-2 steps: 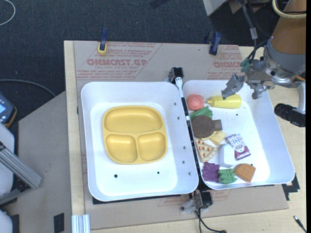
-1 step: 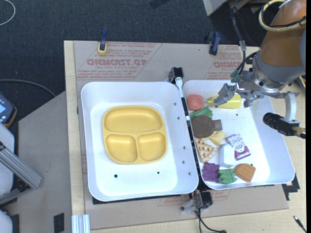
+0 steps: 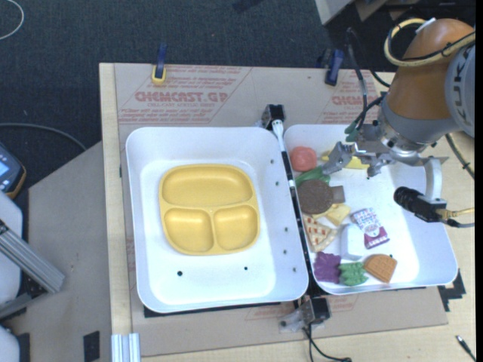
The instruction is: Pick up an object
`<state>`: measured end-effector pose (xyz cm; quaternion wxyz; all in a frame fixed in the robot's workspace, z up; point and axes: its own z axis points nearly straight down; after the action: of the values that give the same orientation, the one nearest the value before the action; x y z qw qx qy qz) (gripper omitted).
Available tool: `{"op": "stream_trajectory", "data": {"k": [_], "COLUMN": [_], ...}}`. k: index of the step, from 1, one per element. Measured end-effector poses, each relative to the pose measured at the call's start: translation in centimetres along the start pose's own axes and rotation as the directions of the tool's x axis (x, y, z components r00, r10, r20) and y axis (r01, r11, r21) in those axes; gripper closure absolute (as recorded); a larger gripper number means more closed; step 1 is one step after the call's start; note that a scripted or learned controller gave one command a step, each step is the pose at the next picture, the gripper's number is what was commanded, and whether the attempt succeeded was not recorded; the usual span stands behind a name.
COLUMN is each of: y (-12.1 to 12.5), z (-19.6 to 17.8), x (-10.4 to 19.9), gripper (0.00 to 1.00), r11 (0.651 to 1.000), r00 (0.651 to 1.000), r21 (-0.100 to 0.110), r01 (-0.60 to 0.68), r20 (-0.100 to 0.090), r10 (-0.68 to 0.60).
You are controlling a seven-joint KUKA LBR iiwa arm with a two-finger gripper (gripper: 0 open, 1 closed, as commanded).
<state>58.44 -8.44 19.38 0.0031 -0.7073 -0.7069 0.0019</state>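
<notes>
The right bin (image 3: 434, 251) holds several toy foods. A red round piece (image 3: 304, 157) lies at the back left, with a green leaf (image 3: 310, 176) and a brown patty (image 3: 315, 195) in front of it. Further forward are a yellow wedge (image 3: 338, 215), a waffle (image 3: 320, 237), a white packet with a purple label (image 3: 368, 227), purple grapes (image 3: 327, 265), broccoli (image 3: 352, 274) and an orange biscuit (image 3: 379, 267). My gripper (image 3: 353, 155) hangs over the bin's back, just right of the red piece and above the patty. Nothing shows in its grasp.
The left bin (image 3: 143, 202) holds a yellow three-compartment tray (image 3: 209, 207). A black cylinder with a cable (image 3: 416, 202) juts out over the right bin's right side. Blue clamps (image 3: 160, 65) (image 3: 334, 65) hold the cardboard at the bench's back edge.
</notes>
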Motion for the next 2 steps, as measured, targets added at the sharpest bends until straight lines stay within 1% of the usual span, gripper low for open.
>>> {"op": "stream_trajectory", "data": {"k": [1,2], "y": [-0.1,-0.9], "z": [4.6,9.7], "x": [-0.7,-0.5], "gripper": [0.00,0.00], "r11": [1.000,1.000], "r00": [1.000,1.000], "r21": [0.000,-0.007], "r01": [-0.001,0.000], "r20": [0.000,-0.004], "r10": [0.001,0.000]}}
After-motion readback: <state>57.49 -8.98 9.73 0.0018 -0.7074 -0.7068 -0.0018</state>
